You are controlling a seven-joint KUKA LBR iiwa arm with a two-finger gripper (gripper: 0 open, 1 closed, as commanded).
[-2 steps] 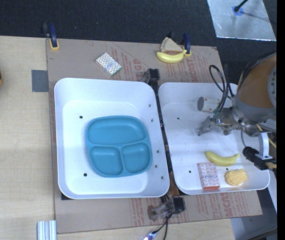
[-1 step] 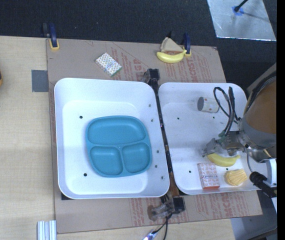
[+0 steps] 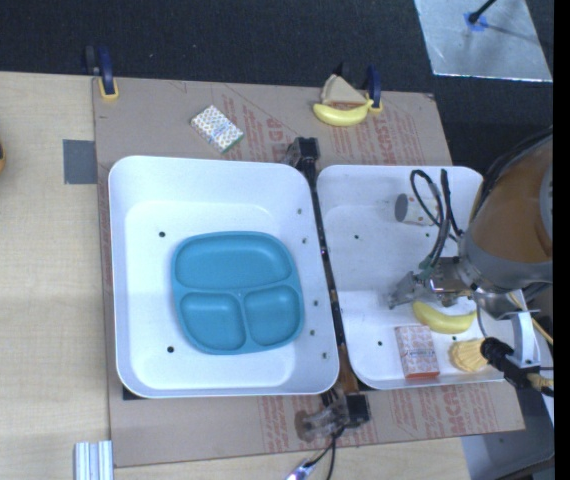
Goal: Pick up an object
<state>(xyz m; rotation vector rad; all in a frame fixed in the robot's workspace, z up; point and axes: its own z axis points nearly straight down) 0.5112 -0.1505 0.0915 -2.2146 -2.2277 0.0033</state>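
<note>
Banana (image 3: 444, 317) just below end effector (image 3: 427, 286).

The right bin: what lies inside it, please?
Inside the right bin lie a banana, a small box and a yellow piece. The arm covers its right part.

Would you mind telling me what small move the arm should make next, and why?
Probably a short descent onto the banana in the right bin. The gripper sits just above and left of it, touching or nearly so, and nothing shows between the jaws yet.
</note>
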